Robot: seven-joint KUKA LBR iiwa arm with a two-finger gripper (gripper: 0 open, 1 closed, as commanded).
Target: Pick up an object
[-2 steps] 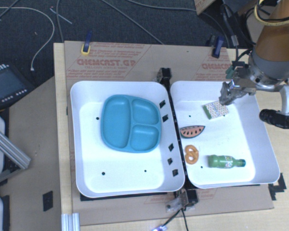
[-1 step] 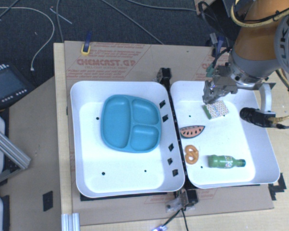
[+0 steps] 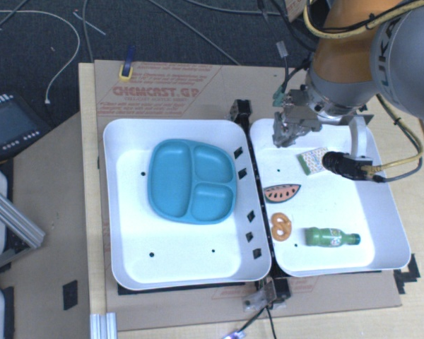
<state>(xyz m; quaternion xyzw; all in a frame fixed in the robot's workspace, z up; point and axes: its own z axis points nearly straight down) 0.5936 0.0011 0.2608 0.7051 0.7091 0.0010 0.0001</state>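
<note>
In the right bin (image 3: 371,203), nearest the camera, a green bottle (image 3: 331,237) is seen lying on its side at about 5 o'clock on the bin floor, its cap pointing to 3 o'clock. A pretzel (image 3: 280,227) lies near it on the 9 o'clock side, close to the bin's left wall. Just beyond the pretzel, toward 12 o'clock, a watermelon slice (image 3: 281,193) is laid flat, apart from it. Farther back, at 1 o'clock from the slice, a small green-and-white packet (image 3: 312,161) is found. The gripper (image 3: 288,134) is held over the bin's 11 o'clock corner, near the packet's 10 o'clock side; how far it is spread cannot be told, and nothing is seen held in it. In the left bin (image 3: 127,210) a blue divided plate (image 3: 192,181) lies flat near the middle.
</note>
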